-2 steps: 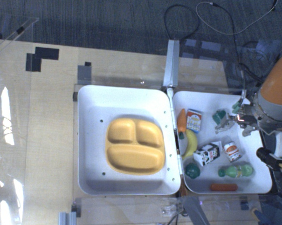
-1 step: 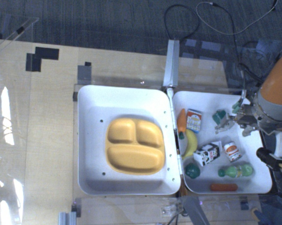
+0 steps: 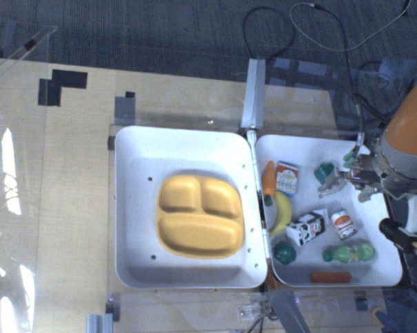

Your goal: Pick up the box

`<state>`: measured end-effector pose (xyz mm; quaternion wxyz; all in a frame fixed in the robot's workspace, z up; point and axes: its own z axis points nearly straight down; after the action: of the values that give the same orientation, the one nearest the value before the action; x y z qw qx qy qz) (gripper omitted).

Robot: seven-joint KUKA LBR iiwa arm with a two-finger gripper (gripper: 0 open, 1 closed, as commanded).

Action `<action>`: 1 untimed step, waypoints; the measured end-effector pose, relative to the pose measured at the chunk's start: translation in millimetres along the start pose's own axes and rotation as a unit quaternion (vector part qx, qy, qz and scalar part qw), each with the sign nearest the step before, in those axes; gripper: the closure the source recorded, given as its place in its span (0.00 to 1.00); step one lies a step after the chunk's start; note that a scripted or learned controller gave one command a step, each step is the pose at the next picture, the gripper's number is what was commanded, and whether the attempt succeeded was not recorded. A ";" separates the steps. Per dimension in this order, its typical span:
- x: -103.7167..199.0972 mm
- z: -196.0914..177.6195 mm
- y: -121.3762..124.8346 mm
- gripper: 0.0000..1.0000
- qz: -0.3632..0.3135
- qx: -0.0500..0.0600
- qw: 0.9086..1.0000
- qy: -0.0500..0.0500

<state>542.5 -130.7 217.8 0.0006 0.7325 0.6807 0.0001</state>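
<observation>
we look down at a slant on a pale wooden bench point(image 3: 69, 191) carrying two shallow white bins side by side. the left bin point(image 3: 136, 159) holds a yellow divided tray point(image 3: 199, 216), three compartments, lying flat near the bin's middle. the right bin point(image 3: 390, 274) holds the small items. the box point(image 3: 286, 178), a small carton with a red and white printed face, lies near the bin's far left corner, just beside an orange carrot point(image 3: 268, 180) that lies along the left wall. a yellow banana point(image 3: 283, 212) curves below the box, touching or nearly touching its near edge; we cannot tell which. a black and white cow-patterned carton point(image 3: 307, 228) lies tilted near the bin's middle, with a dark green round item point(image 3: 285, 253) by the left wall toward the near edge. a small red and white can point(image 3: 343, 224) lies right of the carton, a green bottle point(image 3: 348, 253) lies on its side below it, and a reddish sausage-shaped item point(image 3: 330, 277) lies along the near edge. a teal item point(image 3: 324, 172) sits near the far edge. the grey arm with its orange band point(image 3: 408, 123) reaches in over the right wall, and its gripper point(image 3: 335, 185) hangs over the far right part of this bin, well apart from the box, near the teal item. its metal fingers look spread and released, with nothing between them.
</observation>
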 end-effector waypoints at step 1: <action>23.4 113.1 46.0 0.00 -0.026 0.002 1.000 0.001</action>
<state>590.2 -110.8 104.6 -0.0011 0.7145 0.6996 -0.0006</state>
